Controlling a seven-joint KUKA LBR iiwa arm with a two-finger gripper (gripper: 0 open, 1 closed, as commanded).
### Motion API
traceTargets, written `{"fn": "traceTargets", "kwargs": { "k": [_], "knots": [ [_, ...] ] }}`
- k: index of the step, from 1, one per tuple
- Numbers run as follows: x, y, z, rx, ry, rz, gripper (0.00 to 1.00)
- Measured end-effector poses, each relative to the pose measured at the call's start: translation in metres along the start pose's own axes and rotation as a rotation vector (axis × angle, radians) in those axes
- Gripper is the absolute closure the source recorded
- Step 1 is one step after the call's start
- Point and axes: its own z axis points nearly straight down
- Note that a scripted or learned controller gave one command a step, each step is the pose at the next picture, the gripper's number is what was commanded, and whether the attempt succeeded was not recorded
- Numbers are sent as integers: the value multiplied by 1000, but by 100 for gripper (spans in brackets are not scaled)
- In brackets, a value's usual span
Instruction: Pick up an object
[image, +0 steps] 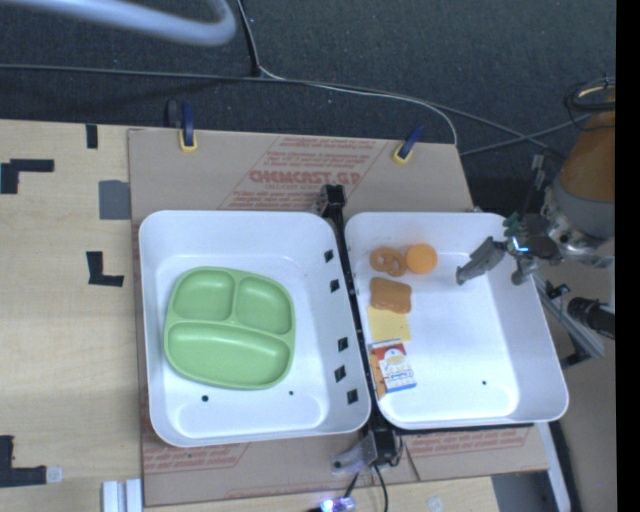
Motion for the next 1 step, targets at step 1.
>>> {"fn": "traceTargets", "kwargs": {
  "k": [1],
  "knots": [
    [0, 3, -7, -12, -3, -3, 0]
  ]
}}
